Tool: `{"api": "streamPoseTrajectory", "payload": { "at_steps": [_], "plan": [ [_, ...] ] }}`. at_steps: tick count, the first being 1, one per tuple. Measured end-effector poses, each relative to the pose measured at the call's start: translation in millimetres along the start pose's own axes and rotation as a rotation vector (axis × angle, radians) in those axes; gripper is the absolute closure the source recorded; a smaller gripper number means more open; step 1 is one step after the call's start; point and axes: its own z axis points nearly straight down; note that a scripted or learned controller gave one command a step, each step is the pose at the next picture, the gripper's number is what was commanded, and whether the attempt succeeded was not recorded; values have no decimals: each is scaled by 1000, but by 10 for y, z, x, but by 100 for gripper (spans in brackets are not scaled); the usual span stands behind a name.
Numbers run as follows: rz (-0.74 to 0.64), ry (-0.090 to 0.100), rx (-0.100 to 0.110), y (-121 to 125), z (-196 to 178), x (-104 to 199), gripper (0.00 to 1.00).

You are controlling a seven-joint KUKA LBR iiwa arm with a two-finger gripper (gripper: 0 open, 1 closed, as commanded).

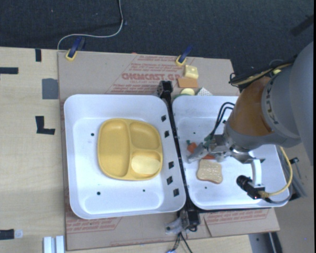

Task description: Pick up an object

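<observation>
- Gripper [204,151] of the grey arm sits low in the right bin [200,194], over a small cluster of red and green items [192,146]; whether it is spread or closed, or has hold of anything, cannot be told from above.
- KUKA arm [268,109], grey with an orange band above the wrist, reaches in from the right and covers much of the right bin.
- Cardboard sheet [142,73] with red lettering lies under both white bins on the wooden bench [21,157].
- Left bin [79,194] holds a yellow divided plate [130,149], lying flat near its middle.
- Toast-shaped piece [209,171], tan with a pale face, lies on the right bin's floor just beside and below the gripper, apart from it.
- Small blocks [188,78], yellow, orange and pale green, rest on the cardboard just beyond the bins' far edge.
- Blue clips [75,45] pin the cardboard's far edge.
</observation>
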Motion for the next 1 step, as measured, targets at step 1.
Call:
{"api": "streamPoseTrajectory", "payload": {
  "at_steps": [1],
  "plan": [
    [3,0,2,200,-55,49,0]
  ]
}}
